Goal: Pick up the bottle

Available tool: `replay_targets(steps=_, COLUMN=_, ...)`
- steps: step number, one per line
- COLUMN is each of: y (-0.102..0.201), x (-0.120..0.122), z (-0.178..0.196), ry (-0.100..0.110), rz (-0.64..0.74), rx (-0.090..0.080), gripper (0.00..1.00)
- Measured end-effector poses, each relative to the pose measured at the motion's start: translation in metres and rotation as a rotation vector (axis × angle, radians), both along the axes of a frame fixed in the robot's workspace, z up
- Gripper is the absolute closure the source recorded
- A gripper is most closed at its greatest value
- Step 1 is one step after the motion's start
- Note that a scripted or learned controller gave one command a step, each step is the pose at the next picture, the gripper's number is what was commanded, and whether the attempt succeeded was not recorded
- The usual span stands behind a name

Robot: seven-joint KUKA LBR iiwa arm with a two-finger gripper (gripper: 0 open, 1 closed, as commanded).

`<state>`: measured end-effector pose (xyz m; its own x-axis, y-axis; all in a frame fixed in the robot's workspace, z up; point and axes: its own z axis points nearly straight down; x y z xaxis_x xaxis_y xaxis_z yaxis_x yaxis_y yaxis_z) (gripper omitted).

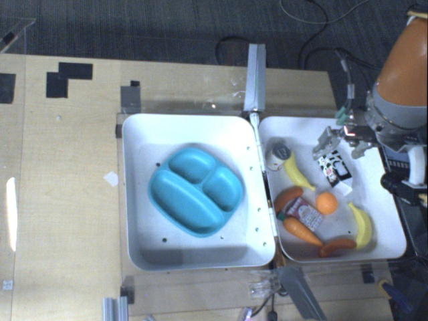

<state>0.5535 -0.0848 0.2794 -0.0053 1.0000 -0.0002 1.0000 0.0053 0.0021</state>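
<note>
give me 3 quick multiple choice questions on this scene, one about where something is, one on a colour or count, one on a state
1. Where is the blue divided plate?
A. left bin
B. right bin
C. on the bench

2. How many bananas are in the right bin?
A. none
B. two
C. five

3. How does the bottle lie?
A. standing upright
B. on its side among the toy food
C. on the blue plate

Answers:
1. A, it sits in the middle of the left bin.
2. B, one banana near the divider, another at the right.
3. B, it lies flat between an orange and a carrot.
</note>
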Motion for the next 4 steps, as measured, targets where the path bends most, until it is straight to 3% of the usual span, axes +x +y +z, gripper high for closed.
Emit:
replay_targets(steps=1, y=0.106, x=0.061, z=-0.096, ry=0.002, rz=-0.299, rx=0.001, gripper=0.00)
replay_targets(steps=2, y=0.106, x=0.062, z=-0.086, ry=0.000, rz=-0.298, rx=0.003, gripper=1.00)
replay_targets(steps=3, y=0.045, x=0.039, z=-0.096, ry=0.001, rz=-0.376, rx=0.001, gripper=1.00)
replay_targets(steps=4, y=0.000, x=0.006, z=-0.180, ry=0.002, rz=-0.271, rx=0.001, gripper=1.00)
